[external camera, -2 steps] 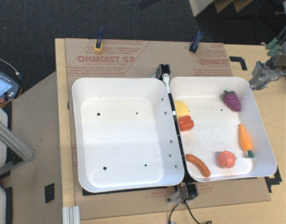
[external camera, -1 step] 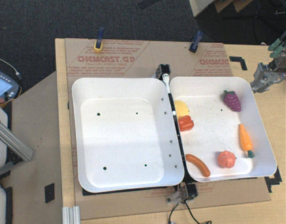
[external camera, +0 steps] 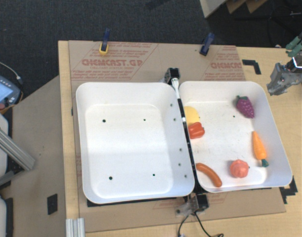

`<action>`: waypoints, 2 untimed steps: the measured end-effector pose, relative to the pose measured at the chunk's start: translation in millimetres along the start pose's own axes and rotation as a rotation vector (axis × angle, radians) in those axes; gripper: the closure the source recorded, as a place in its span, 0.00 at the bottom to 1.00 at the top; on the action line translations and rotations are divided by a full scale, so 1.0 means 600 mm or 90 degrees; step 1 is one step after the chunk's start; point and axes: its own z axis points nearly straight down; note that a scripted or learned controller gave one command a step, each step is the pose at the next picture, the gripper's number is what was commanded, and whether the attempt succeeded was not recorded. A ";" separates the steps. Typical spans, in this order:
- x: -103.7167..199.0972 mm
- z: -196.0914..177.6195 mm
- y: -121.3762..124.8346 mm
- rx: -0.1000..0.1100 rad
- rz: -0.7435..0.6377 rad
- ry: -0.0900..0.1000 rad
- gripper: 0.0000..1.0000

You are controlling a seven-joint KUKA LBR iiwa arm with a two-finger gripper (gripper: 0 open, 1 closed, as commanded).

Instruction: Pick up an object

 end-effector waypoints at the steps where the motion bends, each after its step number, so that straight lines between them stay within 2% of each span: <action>1: 0.000 -0.018 0.002 -0.002 0.000 -0.001 1.00; 2: 0.000 -0.035 0.003 -0.005 0.000 -0.002 1.00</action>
